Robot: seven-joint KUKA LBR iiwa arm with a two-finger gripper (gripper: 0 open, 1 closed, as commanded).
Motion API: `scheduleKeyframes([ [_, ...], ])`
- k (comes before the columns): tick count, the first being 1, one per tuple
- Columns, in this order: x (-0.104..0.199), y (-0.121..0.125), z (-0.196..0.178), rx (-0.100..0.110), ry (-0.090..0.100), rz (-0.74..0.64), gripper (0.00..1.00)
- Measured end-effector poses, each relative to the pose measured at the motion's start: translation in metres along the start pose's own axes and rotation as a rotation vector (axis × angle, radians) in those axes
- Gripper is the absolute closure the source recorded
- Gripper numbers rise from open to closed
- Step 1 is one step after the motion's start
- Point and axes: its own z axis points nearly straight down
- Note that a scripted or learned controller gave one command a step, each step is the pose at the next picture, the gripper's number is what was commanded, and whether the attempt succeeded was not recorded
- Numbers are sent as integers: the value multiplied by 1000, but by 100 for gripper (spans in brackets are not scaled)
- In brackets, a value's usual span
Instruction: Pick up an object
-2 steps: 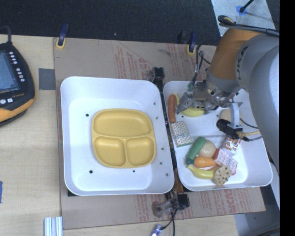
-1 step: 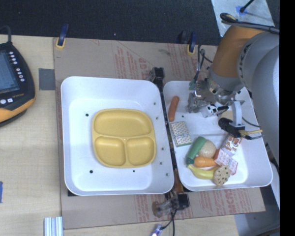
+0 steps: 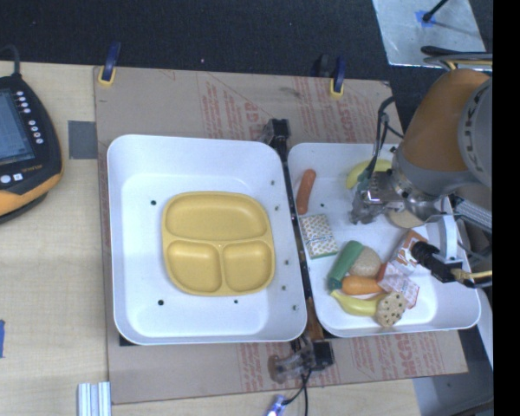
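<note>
Camera view: gripper hovers in right bin, center right of frame, near 1 banana; its grasp, perhaps vacant, cannot be told.

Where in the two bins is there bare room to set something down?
Left bin: a bare white margin rings the yellow divided tray, widest along its near edge. Right bin: a small bare patch between the sausage and the gripper; its near half is crowded with toy food.

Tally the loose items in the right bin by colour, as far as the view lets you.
Yellow: 2, banana and another by the gripper
Orange/red: 2, sausage, carrot
Green: 2, cucumber, patterned square
Tan: 1, cracker
Total: 7 told apart
</note>
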Motion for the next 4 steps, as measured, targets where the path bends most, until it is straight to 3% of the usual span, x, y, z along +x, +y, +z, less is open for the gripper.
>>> scheduleKeyframes([
  [1, 0, 0, 0, 0, 1, 0, 0],
  [2, -97, -100, -30, -2, 1, 2, 0],
  [3, -79, -39, 38, -7, -3, -2, 0],
  [4, -17, -10, 38, -5, -1, -3, 0],
])
